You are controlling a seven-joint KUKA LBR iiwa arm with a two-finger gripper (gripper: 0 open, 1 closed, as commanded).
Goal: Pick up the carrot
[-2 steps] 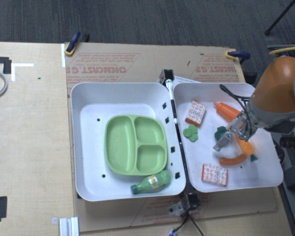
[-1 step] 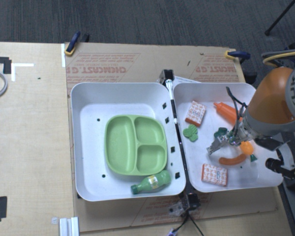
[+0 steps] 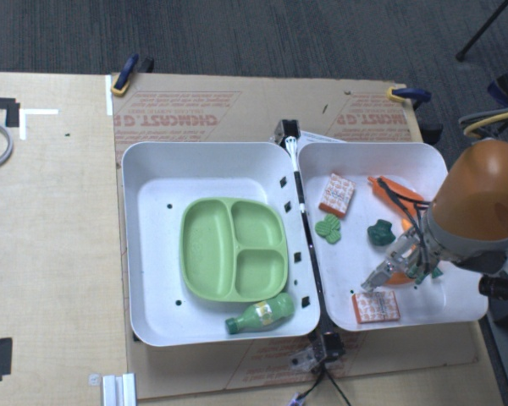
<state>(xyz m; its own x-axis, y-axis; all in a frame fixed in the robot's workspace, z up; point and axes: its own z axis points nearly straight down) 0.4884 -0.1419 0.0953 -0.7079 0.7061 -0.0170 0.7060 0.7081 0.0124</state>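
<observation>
One camera view gives you everything. Your carrot (image 3: 395, 190) lies in the right bin (image 3: 461, 311), slanted near its far wall, partly hidden behind the arm (image 3: 478, 194) and crossed by dark cables. It looks like a light, stiff toy with a smooth, probably slippery skin and a taper, so you would likely do best closing across its thicker middle, square to its length. The gripper (image 3: 381, 277) hangs low over the bin's near half, pointing toward the bench's left, well apart from the carrot, just above a red-and-white box (image 3: 375, 307). Whether the fingers are spread or closed, you cannot tell here; an orange patch sits under the gripper, unclear.
</observation>
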